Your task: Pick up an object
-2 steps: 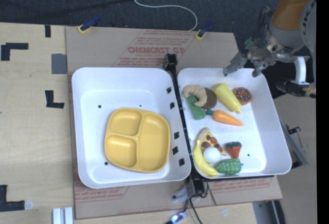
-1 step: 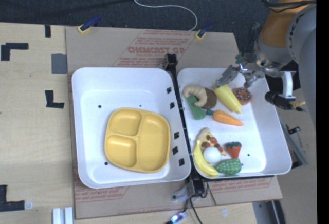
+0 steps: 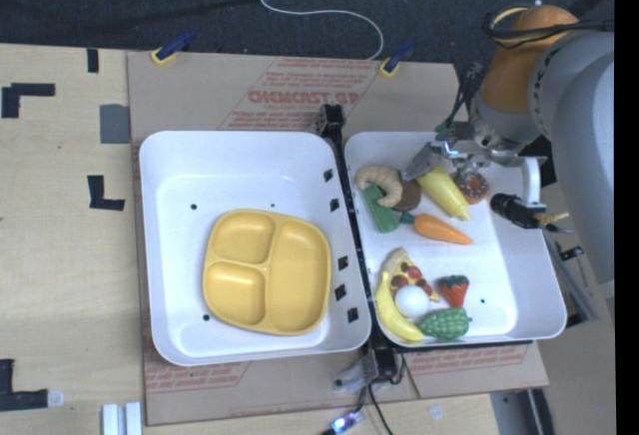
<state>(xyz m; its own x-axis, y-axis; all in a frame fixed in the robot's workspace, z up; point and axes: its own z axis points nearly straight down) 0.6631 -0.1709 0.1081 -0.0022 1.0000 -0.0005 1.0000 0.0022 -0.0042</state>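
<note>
My gripper (image 3: 435, 160) hangs over the back of the right bin (image 3: 529, 308), just above the upper end of a yellow corn cob (image 3: 443, 195). Left of the cob lie a tan croissant (image 3: 382, 180) and a green pepper (image 3: 380, 214). An orange carrot (image 3: 440, 229) lies in front of the cob. A small reddish-brown piece (image 3: 475, 187) sits right beside the cob, partly under the wrist. Nothing is visibly held.
At the right bin's front lie a banana (image 3: 390, 308), a white egg (image 3: 411, 300), a pizza slice (image 3: 409, 275), a strawberry (image 3: 455, 289) and a green bumpy vegetable (image 3: 444, 324). The left bin (image 3: 180, 174) holds a yellow divided plate (image 3: 268, 270).
</note>
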